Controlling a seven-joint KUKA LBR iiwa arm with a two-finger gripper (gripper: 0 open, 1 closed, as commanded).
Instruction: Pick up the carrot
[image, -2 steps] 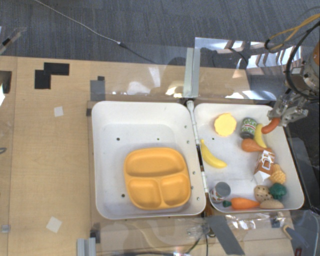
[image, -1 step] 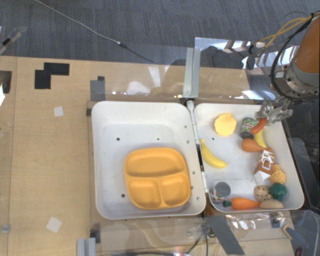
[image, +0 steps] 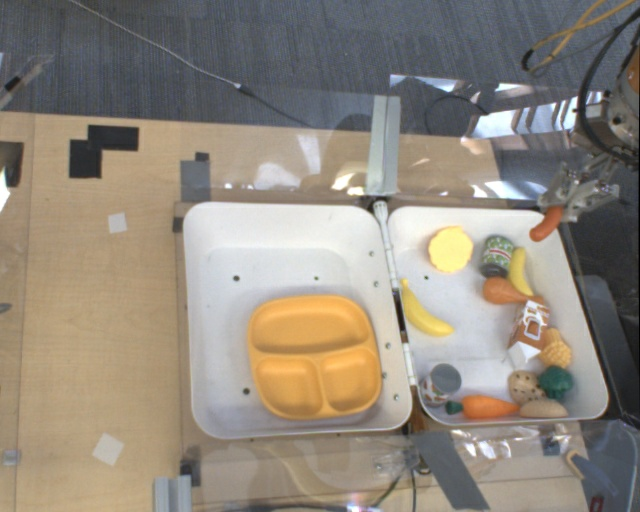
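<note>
The arm enters at the upper right, mostly cut off by the frame edge. Its gripper (image: 566, 205) hangs over the right bin's (image: 590, 330) far corner, fingers (image: 572, 188) closed on a small, blurred carrot (image: 546, 225), tilted.

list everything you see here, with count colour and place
divided plate: 1, orange-yellow, left bin
bins: 2, white, side by side on the bench
round disc: 1, yellow, right bin, top
can: 1, green, right of the disc
bananas: 2, yellow, one near the divider, one beside the can
carrot: 1, orange, right bin's near edge
orange piece: 1, below the can
carton: 1, white and orange, right side
orange item: 1, at the gripper, above the bin's far right corner
gripper: 1, grey, top right
</note>
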